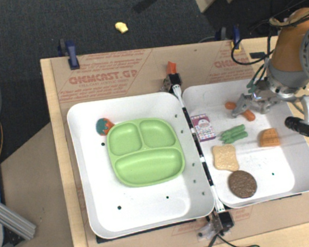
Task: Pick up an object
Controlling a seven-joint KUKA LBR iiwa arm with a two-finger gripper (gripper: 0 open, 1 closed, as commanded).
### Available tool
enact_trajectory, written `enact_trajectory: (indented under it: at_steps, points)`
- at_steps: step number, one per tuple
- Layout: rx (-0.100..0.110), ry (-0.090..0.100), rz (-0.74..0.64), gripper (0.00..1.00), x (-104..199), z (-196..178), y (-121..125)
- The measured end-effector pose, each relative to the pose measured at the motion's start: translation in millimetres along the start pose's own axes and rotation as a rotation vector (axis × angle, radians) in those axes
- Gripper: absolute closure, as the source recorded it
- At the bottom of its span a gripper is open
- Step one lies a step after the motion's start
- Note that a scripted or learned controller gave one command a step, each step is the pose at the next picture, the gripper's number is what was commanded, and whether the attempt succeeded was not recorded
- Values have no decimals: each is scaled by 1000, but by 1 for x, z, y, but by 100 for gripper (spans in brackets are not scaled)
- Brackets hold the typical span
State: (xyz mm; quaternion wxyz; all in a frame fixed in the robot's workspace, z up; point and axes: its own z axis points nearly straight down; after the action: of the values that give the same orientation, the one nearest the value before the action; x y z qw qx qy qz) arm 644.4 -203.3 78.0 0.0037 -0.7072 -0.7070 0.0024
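Bench: flat brown cardboard sheet (136, 71) printed in red with "CHEMCAST GP", partly legible, repeated faintly at the right.
Left bin: shallow white plastic bin (91, 156) with rounded corners and a smooth, slightly glossy floor.
Plate: pale green plastic divided plate (145, 151) – three compartments, rounded-square outline, lying flat in the left bin.
Small toy: round teal and red-orange object (104, 125) touching the plate's upper left corner; too small to identify.
Right bin: second shallow white plastic bin (296, 172), edge to edge with the first.
Objects to pick, all in the right bin: small white and purple printed packet (203, 126), writing too small to read; bumpy green bean-pod shape (234, 134); tan bread-slice shape (225, 157); dark brown speckled round patty (242, 183); orange-tan ridged block (269, 138); two short orange carrot-like pieces (239, 110).
Arm: grey metal, with orange band, entering from the right.
Gripper: silvery two-finger gripper (249, 103) low over the carrot-like pieces – open or closed, cannot tell.
Floor: dark carpet with a small yellow scrap (121, 26).
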Motion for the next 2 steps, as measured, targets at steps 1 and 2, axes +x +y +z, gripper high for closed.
enact_trajectory:
  at_steps: [1,2]
  points:
    - [-4,-2,-2,100,0,-17,1]
    - [1,-4,-4,100,69,-8,3]
